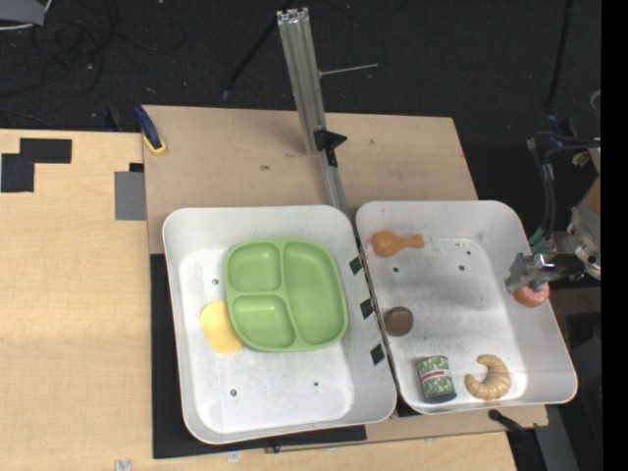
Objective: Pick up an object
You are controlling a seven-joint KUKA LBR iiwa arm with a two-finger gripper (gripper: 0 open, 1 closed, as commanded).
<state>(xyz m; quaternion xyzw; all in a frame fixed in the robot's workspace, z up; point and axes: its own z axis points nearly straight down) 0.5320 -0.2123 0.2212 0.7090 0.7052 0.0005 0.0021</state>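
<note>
The metal gripper (531, 281) at the right white bin's (510, 226) edge
Its fingers are closed around a small round red-orange thing (533, 295).

A light brown wooden bench top (392, 160) carries two shallow white plastic bins, touching side by side. The left white bin (196, 400) sits nearer the front edge; the right white bin (491, 219) lies alongside. A slim upright aluminium post (302, 77) rises from the bench behind them.
</note>
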